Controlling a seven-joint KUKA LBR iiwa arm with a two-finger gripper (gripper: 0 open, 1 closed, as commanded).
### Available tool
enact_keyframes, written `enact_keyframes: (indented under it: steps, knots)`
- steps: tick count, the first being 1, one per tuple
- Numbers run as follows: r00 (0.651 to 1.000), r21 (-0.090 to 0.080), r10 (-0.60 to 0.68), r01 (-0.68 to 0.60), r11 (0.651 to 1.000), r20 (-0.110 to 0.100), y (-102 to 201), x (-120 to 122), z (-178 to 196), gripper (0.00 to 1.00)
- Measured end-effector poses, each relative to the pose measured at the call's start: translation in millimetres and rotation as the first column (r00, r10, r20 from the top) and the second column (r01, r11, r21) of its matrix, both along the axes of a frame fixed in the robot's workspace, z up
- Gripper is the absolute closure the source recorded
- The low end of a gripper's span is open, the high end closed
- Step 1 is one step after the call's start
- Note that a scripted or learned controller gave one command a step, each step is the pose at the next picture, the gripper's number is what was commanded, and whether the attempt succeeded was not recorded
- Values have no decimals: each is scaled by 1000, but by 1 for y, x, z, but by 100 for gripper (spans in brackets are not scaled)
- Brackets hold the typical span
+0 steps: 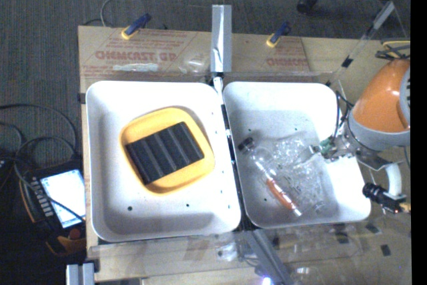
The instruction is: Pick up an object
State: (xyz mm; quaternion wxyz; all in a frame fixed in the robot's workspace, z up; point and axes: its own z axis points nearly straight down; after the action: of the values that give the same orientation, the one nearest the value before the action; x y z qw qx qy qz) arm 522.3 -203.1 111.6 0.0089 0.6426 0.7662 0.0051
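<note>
While the grey arm with its orange band (379,107) reaches in from the right, its wrist sits over the right rim of the right-hand shallow white bin (280,98). Gripper (331,145) is seen at the arm's lower left, just inside that bin's right side, above the floor of the bin. Small dark and green parts show there; whether it is open or closed, I cannot tell from this angle.

Right bin contents: a clear crinkled plastic piece (293,160) lies mid-bin, spreading down toward the front right. Its upper right edge comes close to the gripper, just to the gripper's left and slightly below. Contact between them cannot be judged. A thin orange pen-like stick with a white tip (281,195) lies slantwise at the front of the bin, lower left of the gripper and apart from it, touching or overlapping the clear plastic. A small dark cap-like bit (246,143) sits at the plastic's upper left end, near the bin's left wall.

Left-hand shallow white bin (100,163): a yellow rounded tray with a black ribbed insert (167,150) lies tilted in the middle, well apart from the gripper, across the divide between bins.

Both bins rest on a brown cardboard sheet (147,53) with two blue-and-yellow clamps at its back edge.
</note>
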Motion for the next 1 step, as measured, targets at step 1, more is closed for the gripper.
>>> enact_keyframes:
  steps: [1]
  knots:
    - [1000,-4,-1,1,1000,-2,61,-7,-19,0]
